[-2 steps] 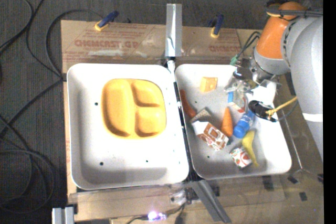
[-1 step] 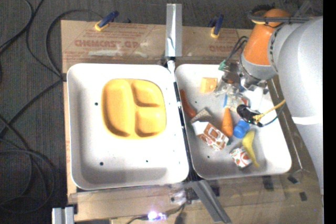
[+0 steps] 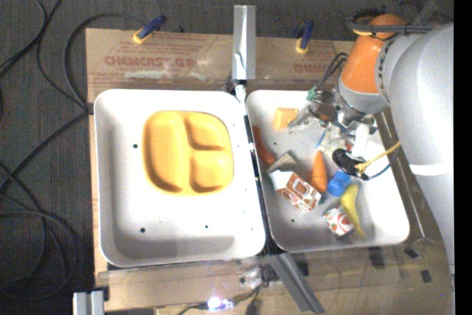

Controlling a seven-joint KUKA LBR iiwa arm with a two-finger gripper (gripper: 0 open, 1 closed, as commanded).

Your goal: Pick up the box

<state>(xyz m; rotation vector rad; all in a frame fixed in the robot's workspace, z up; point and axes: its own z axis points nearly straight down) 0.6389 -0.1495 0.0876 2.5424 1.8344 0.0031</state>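
The arm is reaching in over the right bin (image 3: pixel 398 232), and its gripper (image 3: pixel 328 118) is hanging above the bin's far half, close to the far edge and a little toward the outer side. From where I'm standing I cannot tell how the gripper is set; cables and metal parts are crowding that spot.

The box (image 3: pixel 299 192) is lying nearer the middle of the same bin, white with red-brown markings, tilted so its long axis is running from the inner wall toward the near-right corner. It is sitting on the near side of the gripper and toward the inner wall, so the coming move is looking like a pull toward the near edge, then a descent.

A carrot (image 3: pixel 318 172) is lying just beside the box's right end, and a blue cap (image 3: pixel 338 184) next to that. The wrist would likely need turning to close across the box's short sides.

The yellow tray (image 3: pixel 189 151) is resting in the left bin (image 3: pixel 118 232).
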